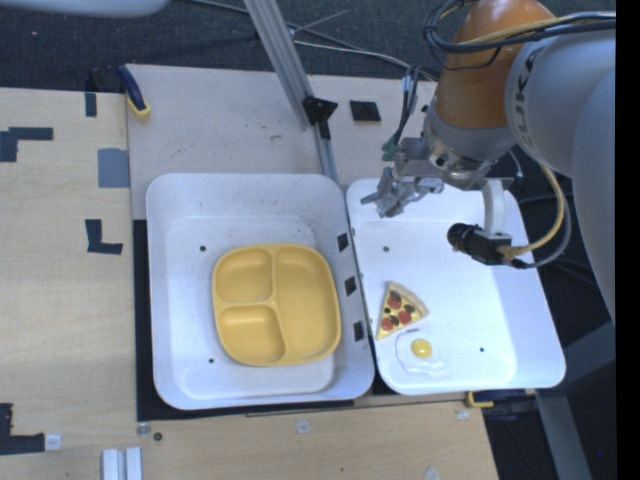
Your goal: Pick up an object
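1. Looking at the bench from where I'm standing, nothing's been picked up yet. The gripper (392,196) hangs over the upper left corner of the right bin (520,298), right of centre in the frame, and there's nothing between its fingers that I can see.
2. Whether it's open or closed, honestly can't tell from this angle, it's just a grey tangle.
3. Candidates are all sitting low in that same bin: a pizza slice (400,309) and, just below it, a fried egg (421,354). Both well apart from the gripper.
4. The left bin (180,268) has a yellow divided plate (276,303), untouched too.
5. So I'd say the whole job's left: move over something, drop down, grab, lift.
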Robot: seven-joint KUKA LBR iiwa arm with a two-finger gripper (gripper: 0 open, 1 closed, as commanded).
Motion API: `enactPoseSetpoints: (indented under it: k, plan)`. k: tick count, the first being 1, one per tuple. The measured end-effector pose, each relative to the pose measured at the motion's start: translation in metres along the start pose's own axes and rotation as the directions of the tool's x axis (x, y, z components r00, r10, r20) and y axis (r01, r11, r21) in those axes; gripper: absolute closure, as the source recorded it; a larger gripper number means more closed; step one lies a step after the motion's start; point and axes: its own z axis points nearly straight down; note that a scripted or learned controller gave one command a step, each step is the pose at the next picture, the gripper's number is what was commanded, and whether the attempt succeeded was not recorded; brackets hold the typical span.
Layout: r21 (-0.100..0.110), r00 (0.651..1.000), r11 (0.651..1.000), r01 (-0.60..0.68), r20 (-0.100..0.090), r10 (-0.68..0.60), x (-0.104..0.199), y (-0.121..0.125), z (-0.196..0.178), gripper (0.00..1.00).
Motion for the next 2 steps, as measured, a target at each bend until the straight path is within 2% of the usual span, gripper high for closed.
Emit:
enactPoseSetpoints:
  k: [1, 2]
  plan:
    - [-0.001, 1.0, 1.0, 0.0, -0.001, 0.0, 0.052, 0.004, -0.004, 1.0]
    - [0.001, 1.0, 1.0, -0.002, 0.001, 0.002, 0.095, 0.007, 0.01, 1.0]
